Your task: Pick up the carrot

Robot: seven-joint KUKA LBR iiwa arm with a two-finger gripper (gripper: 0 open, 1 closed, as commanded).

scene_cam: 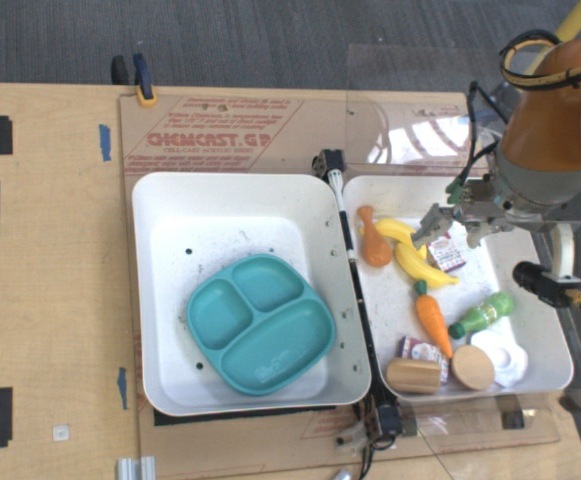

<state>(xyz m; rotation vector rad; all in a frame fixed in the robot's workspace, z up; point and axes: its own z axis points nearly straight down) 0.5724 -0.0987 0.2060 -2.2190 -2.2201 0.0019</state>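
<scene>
The carrot is orange with a small green top and lies in the right bin, its tip pointing toward the front edge. My gripper hangs over the back part of that bin, up and slightly right of the carrot and well apart from it. Its fingers are spread open with nothing between them. A small red and white packet lies just beneath the gripper.
Two yellow bananas and an orange drumstick-shaped toy lie left of the gripper. A green bottle, a wooden cylinder, a round wooden piece and a second packet crowd around the carrot. The left bin holds a teal divided plate.
</scene>
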